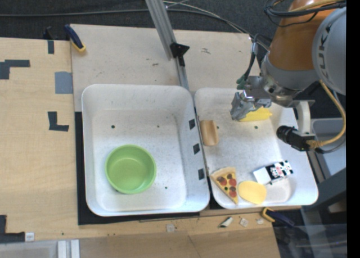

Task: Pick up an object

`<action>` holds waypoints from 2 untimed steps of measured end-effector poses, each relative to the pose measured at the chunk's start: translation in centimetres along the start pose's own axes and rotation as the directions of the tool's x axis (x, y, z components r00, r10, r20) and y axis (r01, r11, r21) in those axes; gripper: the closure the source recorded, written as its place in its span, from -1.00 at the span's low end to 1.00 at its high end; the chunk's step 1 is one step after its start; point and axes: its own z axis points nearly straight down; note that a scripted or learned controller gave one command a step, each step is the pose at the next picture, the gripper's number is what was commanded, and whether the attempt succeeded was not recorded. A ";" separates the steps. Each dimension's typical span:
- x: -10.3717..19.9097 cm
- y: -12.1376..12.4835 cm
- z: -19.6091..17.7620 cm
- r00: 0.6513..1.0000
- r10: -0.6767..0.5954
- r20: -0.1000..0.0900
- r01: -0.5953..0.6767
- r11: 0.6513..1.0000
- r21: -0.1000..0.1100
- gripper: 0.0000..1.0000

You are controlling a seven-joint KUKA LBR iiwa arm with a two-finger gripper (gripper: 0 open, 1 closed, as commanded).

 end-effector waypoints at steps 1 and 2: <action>5.6 1.1 0.5 1.000 -0.001 0.000 0.001 1.000 0.000 1.00; 11.2 2.7 3.3 1.000 -0.002 0.001 0.002 1.000 0.004 1.00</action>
